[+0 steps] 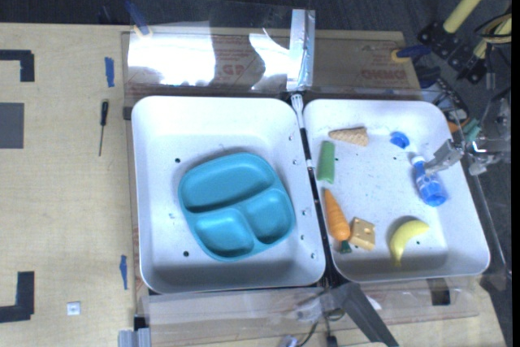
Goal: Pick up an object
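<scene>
Blue bottle (431, 187) is lying near the right bin's (471, 256) far right wall, with the pincer (445, 155) right at its cap end. Can't tell what the pincer's doing. My guess: it's round, so a bad pinch could roll it away.

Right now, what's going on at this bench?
A robot arm reaches in from the right over the right bin. Its gripper sits low by a blue bottle near the bin's right side; whether it has the bottle is unclear. Also lying in that bin are a banana, a carrot, a green stick, a cracker, a cone-shaped piece and a small blue item. The left bin holds a blue divided tray.
</scene>
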Tool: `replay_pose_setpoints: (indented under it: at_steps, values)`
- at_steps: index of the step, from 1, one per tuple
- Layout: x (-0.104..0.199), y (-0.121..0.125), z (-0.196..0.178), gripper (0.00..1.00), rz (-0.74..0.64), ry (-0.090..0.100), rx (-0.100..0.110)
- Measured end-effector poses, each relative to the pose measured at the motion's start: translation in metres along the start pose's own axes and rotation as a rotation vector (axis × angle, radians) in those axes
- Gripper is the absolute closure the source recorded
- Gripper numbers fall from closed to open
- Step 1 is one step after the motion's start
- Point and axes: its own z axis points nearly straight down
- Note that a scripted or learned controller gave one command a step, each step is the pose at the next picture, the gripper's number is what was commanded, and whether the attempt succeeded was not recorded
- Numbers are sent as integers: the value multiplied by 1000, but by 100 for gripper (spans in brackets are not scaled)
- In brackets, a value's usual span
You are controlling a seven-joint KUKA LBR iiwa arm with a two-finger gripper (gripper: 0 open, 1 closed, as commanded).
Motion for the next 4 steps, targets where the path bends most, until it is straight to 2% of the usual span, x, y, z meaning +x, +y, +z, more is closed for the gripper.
replay_pose_setpoints:
  at_steps: [1, 2, 3, 4]
  values:
    - [-5, 6, 138, 0, 17, 4, 10]
    - [-7, 10, 123, 100, 18, -1, -3]
    - [-7, 10, 123, 0, 18, -1, -2]
    - [-7, 10, 113, 100, 18, -2, -5]
